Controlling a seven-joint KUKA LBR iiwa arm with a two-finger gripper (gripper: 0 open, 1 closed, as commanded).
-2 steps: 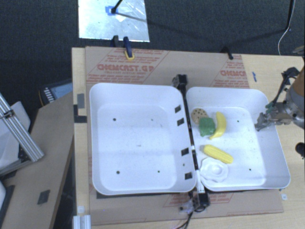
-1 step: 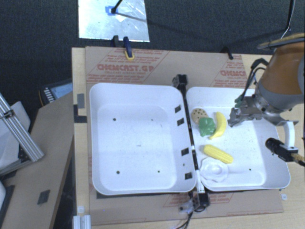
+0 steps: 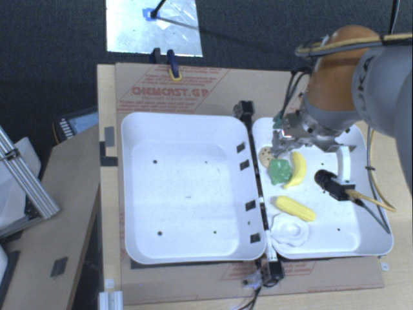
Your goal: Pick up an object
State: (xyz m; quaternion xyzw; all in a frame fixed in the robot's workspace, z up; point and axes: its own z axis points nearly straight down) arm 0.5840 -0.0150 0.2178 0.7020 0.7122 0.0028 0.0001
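Glossy white lump, ridged yellow corn

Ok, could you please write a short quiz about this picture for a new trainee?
1. True or false: the banana lies in the left bin.
2. Which thing lies nearest the front edge of the right bin? A) corn cob B) white lump C) green toy
3. What does the gripper hang above?

Key: 1 false; 2 B; 3 the green toy and a round cracker, in the right bin.
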